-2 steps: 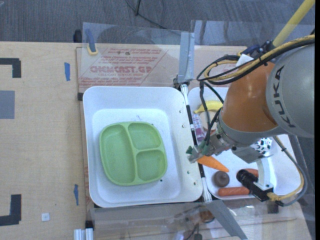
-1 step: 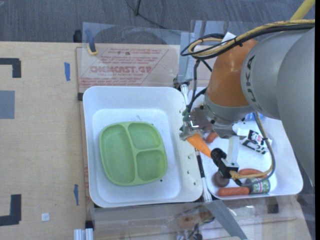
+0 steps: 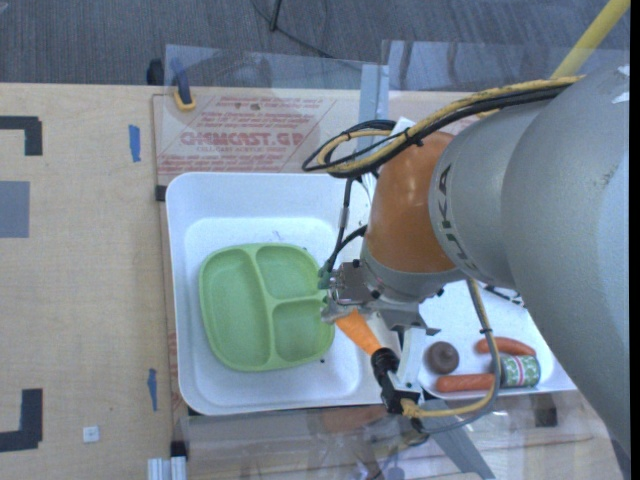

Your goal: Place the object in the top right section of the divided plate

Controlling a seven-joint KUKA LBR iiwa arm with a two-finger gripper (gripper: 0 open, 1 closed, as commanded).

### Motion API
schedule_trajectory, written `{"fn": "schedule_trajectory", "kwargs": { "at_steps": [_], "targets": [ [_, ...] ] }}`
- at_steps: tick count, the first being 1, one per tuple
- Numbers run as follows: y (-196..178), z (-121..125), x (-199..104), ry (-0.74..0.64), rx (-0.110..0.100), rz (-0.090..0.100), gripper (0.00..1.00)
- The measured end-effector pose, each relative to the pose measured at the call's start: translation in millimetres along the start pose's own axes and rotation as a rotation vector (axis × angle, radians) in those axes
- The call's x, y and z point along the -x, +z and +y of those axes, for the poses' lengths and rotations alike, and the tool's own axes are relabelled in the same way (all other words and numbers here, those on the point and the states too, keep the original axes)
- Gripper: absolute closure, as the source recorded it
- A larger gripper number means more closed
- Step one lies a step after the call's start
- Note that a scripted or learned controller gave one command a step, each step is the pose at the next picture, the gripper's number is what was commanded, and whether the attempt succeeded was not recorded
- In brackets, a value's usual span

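Two white bins, one green divided plate (image 3: 265,306), and the arm parked right over the seam between them.

The gripper (image 3: 337,303) sits at the plate's right edge, and an orange carrot-looking piece (image 3: 358,330) pokes out from just under it, over the rim between the left bin (image 3: 200,208) and the right bin (image 3: 520,383). Honestly can't tell if the jaws are spread or pinching that carrot, the wrist hides them. The right bin has a brown ball (image 3: 441,356), two sausages (image 3: 464,382) and a small green can (image 3: 520,371).
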State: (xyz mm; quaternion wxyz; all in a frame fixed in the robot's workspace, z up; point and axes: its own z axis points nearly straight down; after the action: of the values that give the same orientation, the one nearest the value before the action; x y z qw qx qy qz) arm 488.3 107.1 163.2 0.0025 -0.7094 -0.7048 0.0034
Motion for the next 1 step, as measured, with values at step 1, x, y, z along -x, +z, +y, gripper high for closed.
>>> {"fn": "schedule_trajectory", "kwargs": {
  "at_steps": [1],
  "targets": [
    [-0.2,0.1,0.0,0.000,0.000,0.000,0.00]
  ]
}}
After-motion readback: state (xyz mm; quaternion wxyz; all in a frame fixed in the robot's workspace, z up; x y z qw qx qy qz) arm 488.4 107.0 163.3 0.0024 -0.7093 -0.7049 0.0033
